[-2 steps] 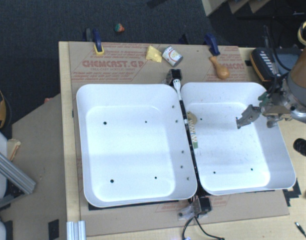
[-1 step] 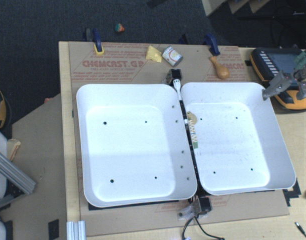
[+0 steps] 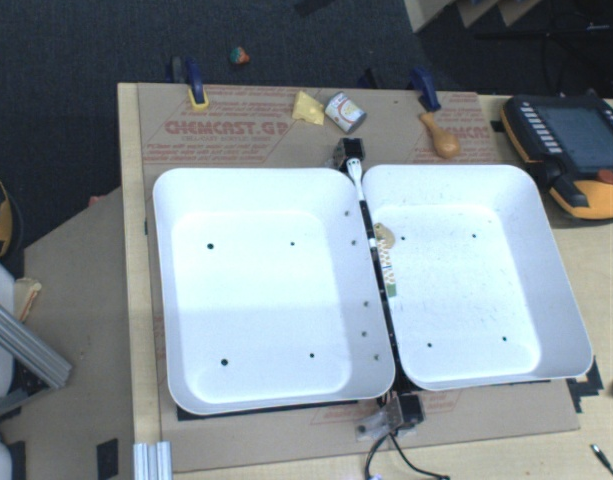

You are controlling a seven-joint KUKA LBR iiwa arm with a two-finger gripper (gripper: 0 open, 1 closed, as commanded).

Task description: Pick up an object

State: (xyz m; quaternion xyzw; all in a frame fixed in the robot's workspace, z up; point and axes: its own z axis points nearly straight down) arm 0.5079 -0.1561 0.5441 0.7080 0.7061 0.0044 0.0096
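A slim, perhaps printed item [image 3: 386,260] is lodged against the right bin's [image 3: 506,268] left wall, likely hindering grasping; the gripper's state cannot be told.

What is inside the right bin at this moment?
The right bin holds little: one small, narrow object lying against its left wall near the seam with the left bin, plus fine dark specks on its floor. What the object is cannot be told.

Two bins side by side on the surface [image 3: 136,168]: left bin [image 3: 186,368], right bin [image 3: 546,268], rims touching. Small object [image 3: 386,258] in right bin against its left wall. Behind the bins: block [image 3: 308,108], small box [image 3: 345,112], wooden-handled item [image 3: 439,135]. Teach pendant [image 3: 566,148] far right.
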